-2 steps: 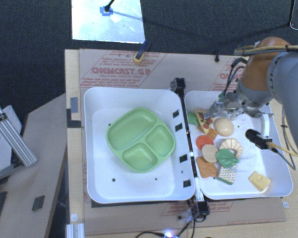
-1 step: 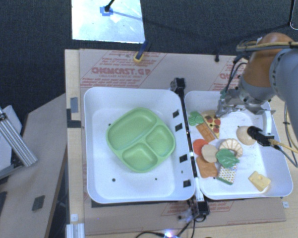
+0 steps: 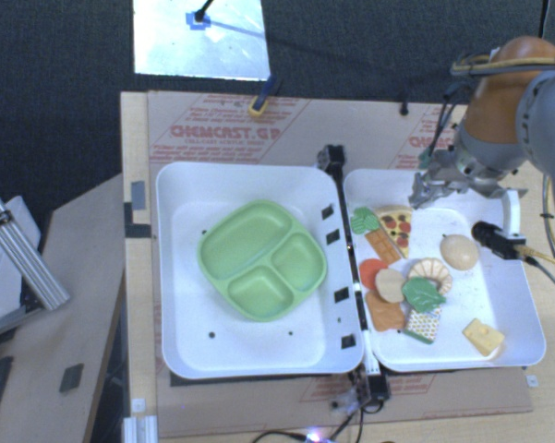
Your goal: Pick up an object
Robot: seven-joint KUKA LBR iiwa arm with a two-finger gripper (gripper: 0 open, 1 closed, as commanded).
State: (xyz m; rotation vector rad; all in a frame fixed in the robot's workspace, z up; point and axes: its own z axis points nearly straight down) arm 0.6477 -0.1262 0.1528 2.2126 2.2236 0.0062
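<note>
**Toys heaped in the right bin**

Lying in the right bin (image 3: 532, 340), the toys cluster toward its left wall: a pizza slice (image 3: 396, 221), carrot (image 3: 379, 240), leaf (image 3: 423, 293), and an egg (image 3: 459, 251) nearer the middle. A cheese wedge (image 3: 483, 336) sits by the front right corner. The gripper (image 3: 423, 190) hangs over the rear edge (how it is set, I cannot tell). The left bin (image 3: 180, 340) carries a green tray (image 3: 261, 259).

Toy food (image 3: 408, 280) crowds the right bin's (image 3: 526, 335) left half; its right side lies mostly open
</note>
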